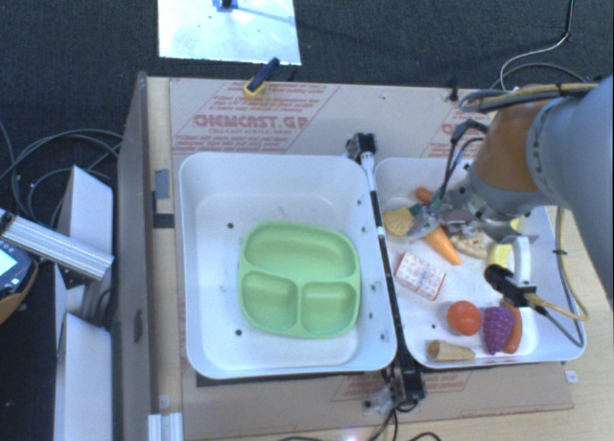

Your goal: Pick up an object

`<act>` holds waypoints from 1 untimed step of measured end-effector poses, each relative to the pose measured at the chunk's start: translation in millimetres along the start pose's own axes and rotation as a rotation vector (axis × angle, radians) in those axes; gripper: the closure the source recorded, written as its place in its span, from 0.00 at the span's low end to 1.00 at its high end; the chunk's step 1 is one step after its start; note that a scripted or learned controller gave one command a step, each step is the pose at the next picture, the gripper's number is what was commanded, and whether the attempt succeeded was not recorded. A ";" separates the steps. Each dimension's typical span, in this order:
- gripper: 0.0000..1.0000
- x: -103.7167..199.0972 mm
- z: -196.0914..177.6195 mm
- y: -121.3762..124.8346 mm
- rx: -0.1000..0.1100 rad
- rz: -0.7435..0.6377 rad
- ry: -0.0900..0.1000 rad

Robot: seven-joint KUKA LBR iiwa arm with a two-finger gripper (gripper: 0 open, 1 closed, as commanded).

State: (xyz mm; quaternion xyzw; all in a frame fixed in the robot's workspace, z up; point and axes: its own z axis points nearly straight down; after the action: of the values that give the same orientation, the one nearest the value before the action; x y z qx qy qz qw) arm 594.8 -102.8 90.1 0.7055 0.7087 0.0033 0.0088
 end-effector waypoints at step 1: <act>1.00 -1.9 -12.0 2.0 -0.007 -0.001 -0.004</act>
State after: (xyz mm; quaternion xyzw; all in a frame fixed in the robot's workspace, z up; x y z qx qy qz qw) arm 596.5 -104.6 102.1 0.7052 0.7089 0.0045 0.0126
